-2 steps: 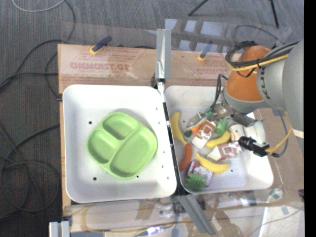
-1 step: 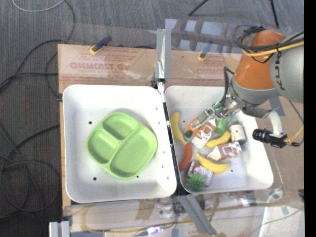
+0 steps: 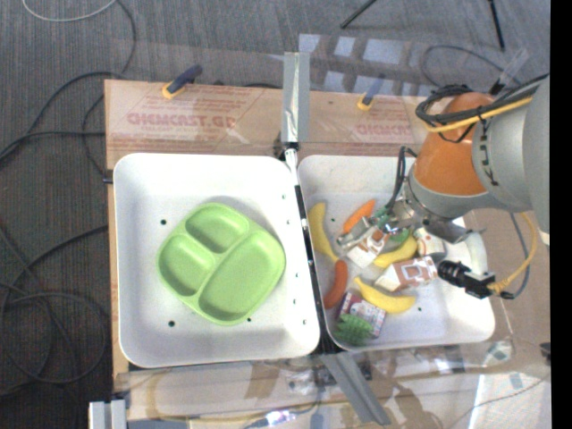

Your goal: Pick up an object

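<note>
- My gripper (image 3: 386, 224) is down in the right bin (image 3: 465, 329), over the heap of toy food near that bin's middle; the clutter around my fingertips hides them, so I cannot tell whether they are spread or clenched, or whether anything sits between them.
- Just beside my tip lie an orange carrot (image 3: 359, 214) toward the bin's far edge and a small yellow banana (image 3: 398, 253) on the near side.
- A second banana (image 3: 386, 297) lies closer to the near edge, with a small printed box (image 3: 413, 273) touching it.
- A long yellow banana (image 3: 319, 231) runs along the bin's left wall, and an orange-red sausage (image 3: 336, 284) lies below it.
- A packet with green leaves (image 3: 360, 320) sits at the near edge.
- The left bin (image 3: 134, 186) holds a green divided plate (image 3: 222, 262) in its middle.
- My orange band (image 3: 447, 164) hangs over the right bin's far right corner.
</note>
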`<state>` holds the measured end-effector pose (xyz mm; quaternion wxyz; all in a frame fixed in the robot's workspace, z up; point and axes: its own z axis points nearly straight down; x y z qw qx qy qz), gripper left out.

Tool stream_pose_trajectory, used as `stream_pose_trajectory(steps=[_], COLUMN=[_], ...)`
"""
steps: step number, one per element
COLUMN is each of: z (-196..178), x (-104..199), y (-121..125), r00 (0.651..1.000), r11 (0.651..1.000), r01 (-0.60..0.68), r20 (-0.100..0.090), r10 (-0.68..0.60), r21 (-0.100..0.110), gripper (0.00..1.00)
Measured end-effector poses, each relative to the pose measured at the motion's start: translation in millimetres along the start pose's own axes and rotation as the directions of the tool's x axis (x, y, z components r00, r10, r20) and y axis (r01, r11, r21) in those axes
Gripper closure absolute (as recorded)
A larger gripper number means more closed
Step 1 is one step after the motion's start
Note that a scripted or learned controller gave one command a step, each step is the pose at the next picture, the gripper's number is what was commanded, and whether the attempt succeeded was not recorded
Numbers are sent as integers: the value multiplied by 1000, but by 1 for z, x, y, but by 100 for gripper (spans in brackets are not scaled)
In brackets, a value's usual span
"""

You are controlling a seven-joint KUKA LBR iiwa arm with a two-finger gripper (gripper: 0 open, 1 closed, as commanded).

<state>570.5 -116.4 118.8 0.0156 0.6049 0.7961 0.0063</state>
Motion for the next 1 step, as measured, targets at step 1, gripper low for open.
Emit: stream_pose_trajectory(steps=[1], z=[-12], x=[-1], y=[2], r00=[1000], r11=[1000], r01=[0], r20=[2], r10=[0], r21=[-6], gripper=[100])
